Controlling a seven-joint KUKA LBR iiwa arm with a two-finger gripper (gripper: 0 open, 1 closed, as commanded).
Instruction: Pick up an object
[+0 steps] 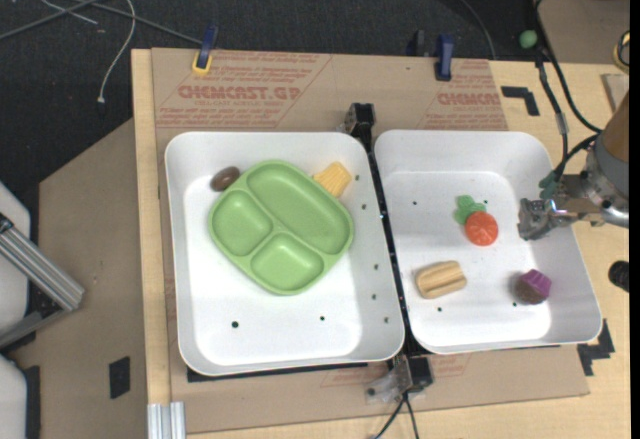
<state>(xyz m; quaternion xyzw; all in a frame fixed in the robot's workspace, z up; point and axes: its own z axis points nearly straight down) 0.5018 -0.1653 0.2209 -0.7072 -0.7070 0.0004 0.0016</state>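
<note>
The right bin (440, 152) holds three small items. A red toy fruit with a green top (480, 224) lies near the middle, a tan bun-shaped piece (441, 279) sits toward the front, and a purple piece (532, 286) rests at the front right. My gripper (533, 217) hangs over the right side of this bin, just right of the red fruit and above the purple piece. Nothing can be seen held in it.
The left bin (200, 327) carries a green divided plate (281, 225), with a brown piece (225, 178) at its upper left and a yellow corn-like piece (334, 178) at its upper right. Clamps (444, 57) and cables run along the bench's far edge.
</note>
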